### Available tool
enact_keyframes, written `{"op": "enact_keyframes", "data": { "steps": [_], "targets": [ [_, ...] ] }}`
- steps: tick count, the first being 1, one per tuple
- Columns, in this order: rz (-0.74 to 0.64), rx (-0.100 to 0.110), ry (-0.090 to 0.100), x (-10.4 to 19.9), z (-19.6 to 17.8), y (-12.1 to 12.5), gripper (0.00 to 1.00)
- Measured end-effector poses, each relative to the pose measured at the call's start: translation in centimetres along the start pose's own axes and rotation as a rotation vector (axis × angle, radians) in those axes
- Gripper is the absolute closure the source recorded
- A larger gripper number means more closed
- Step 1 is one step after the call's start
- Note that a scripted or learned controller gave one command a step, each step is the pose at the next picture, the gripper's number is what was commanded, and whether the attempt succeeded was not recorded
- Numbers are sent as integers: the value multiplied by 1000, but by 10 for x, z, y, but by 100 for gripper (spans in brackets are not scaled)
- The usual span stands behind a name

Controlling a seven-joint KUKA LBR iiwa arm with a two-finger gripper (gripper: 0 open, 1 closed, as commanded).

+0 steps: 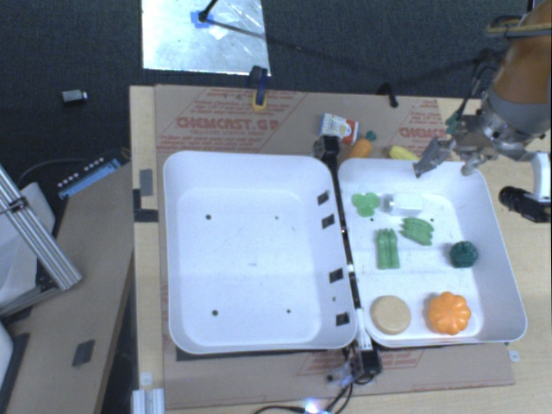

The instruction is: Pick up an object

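Judging by the layout, nothing is picked yet. Left bin (250,257) holds no objects; the right bin (492,266) carries everything: a green piece (366,203) near its far-left corner, a bean bundle (387,248) mid-bin, a tan disc (391,314) and orange pumpkin (448,311) along the near edge. The gripper (446,159) hovers over the far edge, fingers spread, pinching nothing.

Two bins are sitting side by side. The right bin (504,257) is holding a pumpkin (448,312) near, with a biscuit (391,314) lying left of it.
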State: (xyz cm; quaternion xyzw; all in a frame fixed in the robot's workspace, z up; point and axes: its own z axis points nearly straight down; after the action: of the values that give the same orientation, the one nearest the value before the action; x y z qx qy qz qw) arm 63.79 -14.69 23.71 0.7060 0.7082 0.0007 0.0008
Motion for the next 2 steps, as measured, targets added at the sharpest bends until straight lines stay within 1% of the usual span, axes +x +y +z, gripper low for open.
{"op": "enact_keyframes", "data": {
  "steps": [1, 2],
  "targets": [
    [-3, -4, 0, 0, -12, 1, 100],
    [-11, -9, 2, 83, -80, 22, 100]
  ]
}}
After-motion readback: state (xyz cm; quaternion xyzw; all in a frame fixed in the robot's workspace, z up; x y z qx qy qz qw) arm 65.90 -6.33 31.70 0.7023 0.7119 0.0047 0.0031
